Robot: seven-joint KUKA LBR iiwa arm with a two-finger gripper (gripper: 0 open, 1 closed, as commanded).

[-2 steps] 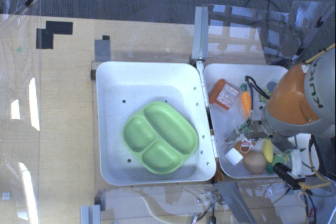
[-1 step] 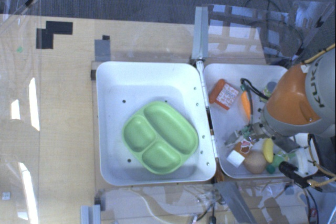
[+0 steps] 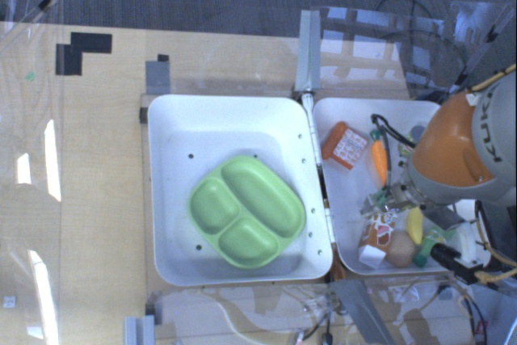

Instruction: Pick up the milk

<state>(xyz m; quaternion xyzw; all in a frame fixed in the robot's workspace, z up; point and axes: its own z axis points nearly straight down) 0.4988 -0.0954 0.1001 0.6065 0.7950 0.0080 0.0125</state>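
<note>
Milk (image 3: 377, 238) lies just below the claw (image 3: 386, 202); right bin (image 3: 343, 258).

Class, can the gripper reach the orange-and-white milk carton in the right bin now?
Probably yes: the gripper hangs beside the small orange-and-white milk carton, whose top lies uncovered, though a round brown item crowds its right side.

bright, even light; slight softness

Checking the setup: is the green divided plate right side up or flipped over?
Right side up: the green plate shows its three hollow compartments facing upward in the left bin.
</note>
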